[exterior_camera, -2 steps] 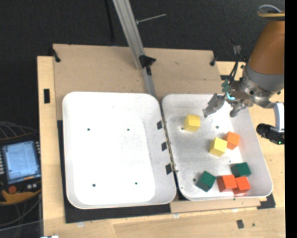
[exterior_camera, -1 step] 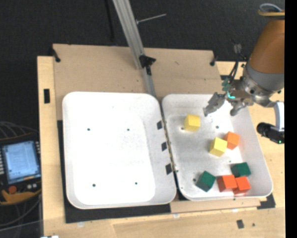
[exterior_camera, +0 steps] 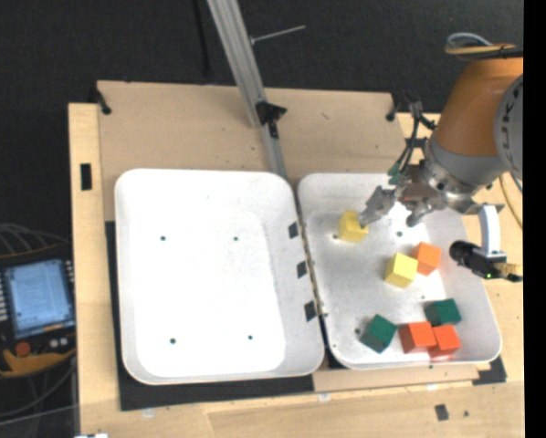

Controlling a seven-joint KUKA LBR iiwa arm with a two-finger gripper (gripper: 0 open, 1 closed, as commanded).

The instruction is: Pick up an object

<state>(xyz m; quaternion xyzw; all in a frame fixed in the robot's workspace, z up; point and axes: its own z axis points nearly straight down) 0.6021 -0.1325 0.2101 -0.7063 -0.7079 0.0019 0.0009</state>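
Reaching in from the right, my arm (exterior_camera: pixel 478 108) hangs over the right bin (exterior_camera: pixel 346 340), and my pincer (exterior_camera: pixel 398 210) sits low above its upper part with the two fingers spread wide, nothing between them. One finger (exterior_camera: pixel 377 206) points down and left toward a yellow cube (exterior_camera: pixel 351 227), its tip just beside the cube's upper right corner; I cannot tell whether it touches. The other finger (exterior_camera: pixel 417 212) hangs apart from it, over bare white floor. That yellow cube lies near the bin's left wall, in the upper half. A second yellow block (exterior_camera: pixel 402 270) lies nearer the middle, touching an orange block (exterior_camera: pixel 427 257) at its upper right. Lower down, a green block (exterior_camera: pixel 378 333) sits toward the front, and beside it a pair of orange blocks (exterior_camera: pixel 430 338) lie side by side at the front rim, with another green block (exterior_camera: pixel 443 312) just behind them. To the left lies the left bin (exterior_camera: pixel 127 245). A grey pole (exterior_camera: pixel 246 67) slants across the bench (exterior_camera: pixel 182 121) behind both bins.
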